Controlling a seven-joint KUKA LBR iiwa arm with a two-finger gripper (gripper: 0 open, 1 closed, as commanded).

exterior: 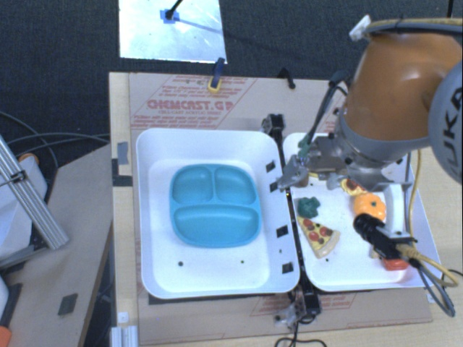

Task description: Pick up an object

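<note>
My gripper hangs over the left edge of the right bin, close to the divider between the two bins. Just below it lies a small dark green toy. A pizza slice toy lies nearer the front, beside the green one. An orange round fruit sits to the right, partly under the arm. A small red and yellow piece peeks out under the wrist. A red piece lies near the bin's front right corner. Nothing is seen held.
The left bin holds a blue divided plate in its middle. The big grey and orange arm covers the back of the right bin. A cardboard sheet lies under both bins.
</note>
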